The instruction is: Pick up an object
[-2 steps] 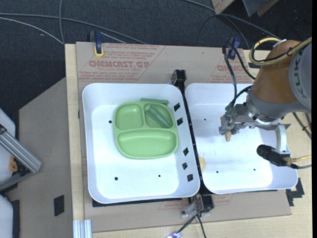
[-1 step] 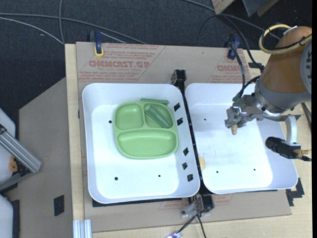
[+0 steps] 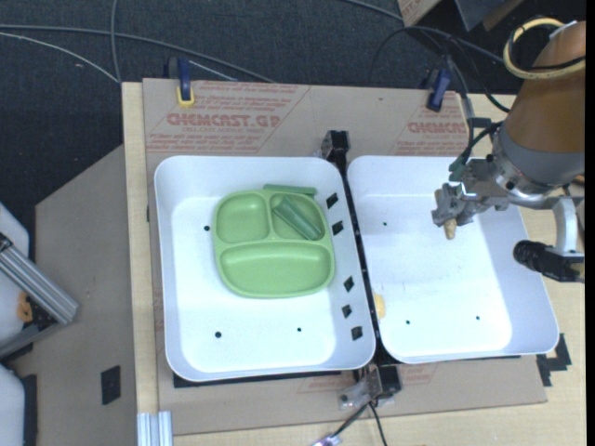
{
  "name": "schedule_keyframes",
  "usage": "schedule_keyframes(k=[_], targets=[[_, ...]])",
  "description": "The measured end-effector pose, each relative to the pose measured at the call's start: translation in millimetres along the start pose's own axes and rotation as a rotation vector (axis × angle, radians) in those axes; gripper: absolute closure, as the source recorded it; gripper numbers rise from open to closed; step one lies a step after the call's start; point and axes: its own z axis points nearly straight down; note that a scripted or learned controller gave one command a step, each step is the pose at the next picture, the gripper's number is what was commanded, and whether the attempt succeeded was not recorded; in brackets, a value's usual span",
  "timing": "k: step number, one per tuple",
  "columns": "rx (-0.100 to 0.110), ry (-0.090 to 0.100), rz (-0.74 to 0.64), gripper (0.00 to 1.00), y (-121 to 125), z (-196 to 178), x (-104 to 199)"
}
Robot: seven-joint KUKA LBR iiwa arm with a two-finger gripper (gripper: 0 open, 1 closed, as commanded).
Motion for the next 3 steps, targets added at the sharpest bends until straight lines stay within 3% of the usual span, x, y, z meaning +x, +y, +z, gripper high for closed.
schedule_keyframes(k=[1, 3], targets=[[0.009, 0.004, -0.003, 1.0, -9.2, 5.0, 51.8], [0.007, 0.003, -0.005, 1.0, 0.7, 25.5, 170.3]])
